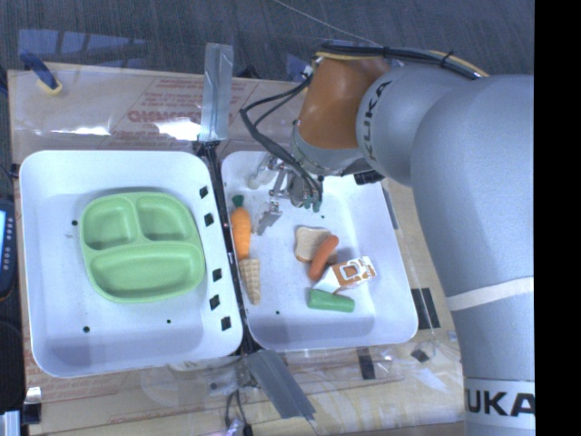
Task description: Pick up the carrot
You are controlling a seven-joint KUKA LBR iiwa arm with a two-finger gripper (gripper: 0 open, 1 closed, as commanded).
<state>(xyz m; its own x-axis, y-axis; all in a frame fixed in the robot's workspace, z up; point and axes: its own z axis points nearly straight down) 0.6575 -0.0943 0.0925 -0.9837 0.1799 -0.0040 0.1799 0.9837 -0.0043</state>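
Note:
The carrot [241, 232] is orange with a small green top. It lies lengthwise along the left wall of the right bin [386, 243]. My gripper [266, 195] hangs over the back left part of that bin, just right of the carrot's green end. It is open, with nothing between its fingers. One fingertip [270, 216] sits close beside the carrot's upper half, and I cannot tell whether it touches. The grey arm with its orange band reaches in from the upper right.
A ridged yellow cone [250, 280] lies right below the carrot. A bread slice [306, 240], an orange sausage [323, 256], a small patterned block [354, 272] and a green piece [330, 302] sit mid-bin. The left bin [45, 243] holds a green divided plate [100, 275].

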